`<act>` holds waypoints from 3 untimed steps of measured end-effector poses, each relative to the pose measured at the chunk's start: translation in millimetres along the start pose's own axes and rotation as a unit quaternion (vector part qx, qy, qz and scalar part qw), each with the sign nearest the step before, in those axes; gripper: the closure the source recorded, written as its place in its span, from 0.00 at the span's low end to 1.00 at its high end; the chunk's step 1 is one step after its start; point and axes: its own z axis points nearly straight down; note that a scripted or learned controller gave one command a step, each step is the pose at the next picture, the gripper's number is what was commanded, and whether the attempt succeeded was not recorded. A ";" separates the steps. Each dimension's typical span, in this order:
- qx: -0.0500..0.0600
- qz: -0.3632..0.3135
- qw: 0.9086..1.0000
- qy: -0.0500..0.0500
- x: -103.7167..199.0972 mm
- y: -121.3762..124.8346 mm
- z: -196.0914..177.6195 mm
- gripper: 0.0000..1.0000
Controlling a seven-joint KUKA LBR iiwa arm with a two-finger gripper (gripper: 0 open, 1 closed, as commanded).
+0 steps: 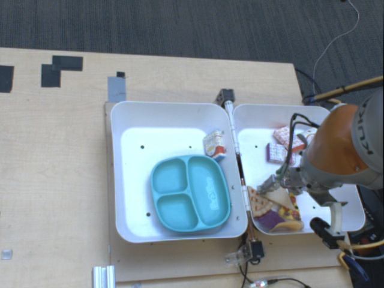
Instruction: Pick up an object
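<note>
Clearly, your left bin (120, 161) carries a teal divided plate (191, 192), rigid and slick, awkward except at its rim, and a small packet (214, 143) just beside it, light and easy to pinch. In your right bin (360, 218), the jaws (281, 180) hang over a pile of toy food (273, 212); whether they're open you cannot tell. Those pieces look light; take the flat slice by its edge.

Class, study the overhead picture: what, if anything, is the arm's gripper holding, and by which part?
It cannot be told. The gripper is low in the right bin over the pile of food toys, but the arm hides any hold.
</note>
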 end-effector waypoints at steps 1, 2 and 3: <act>0.003 -0.001 1.000 0.001 14.0 47.3 1.7 0.00; -0.001 -0.002 1.000 0.001 14.8 50.3 -11.0 1.00; 0.000 -0.002 1.000 0.000 14.2 49.8 -10.4 0.00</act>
